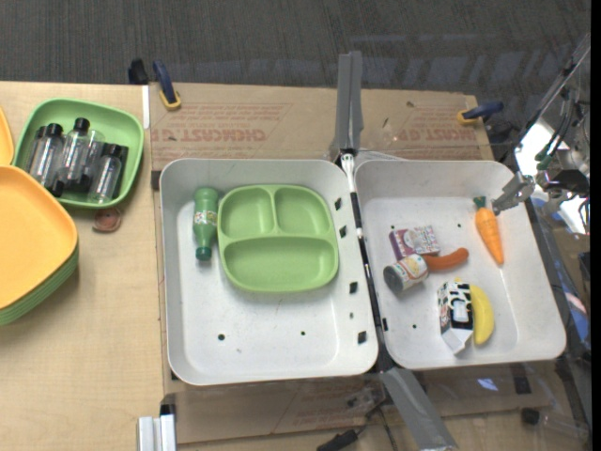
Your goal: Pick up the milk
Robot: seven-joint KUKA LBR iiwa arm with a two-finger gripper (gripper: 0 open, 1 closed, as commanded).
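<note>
The milk, a small carton with black-and-white cow patches, lies on its side in the lower right part of the right bin, toward the lower right of the frame. A yellow banana lies just beside it on its right, touching or nearly touching along its length.

Above the milk in the same bin, a small can lies tipped over, with an orange-red sausage against its right side and a purple-and-white packet just above both. A carrot with a green top lies near the bin's upper right, pointing down and slightly right.

The hand sits at the right edge of the frame, over the upper right corner of the right bin and just beside the carrot's green end, well apart from the milk. It is small and partly lost in the clutter of the arm's fittings (whether its fingers are spread or pressed together cannot be told), and nothing can be seen between them.

The left bin holds a green divided plate in its upper middle and a green bottle lying just to the plate's left, close against its rim.

On the bench at the left of the frame, a green tray holds several small dark-capped bottles, and a stack of orange plates runs off the left edge below it.
</note>
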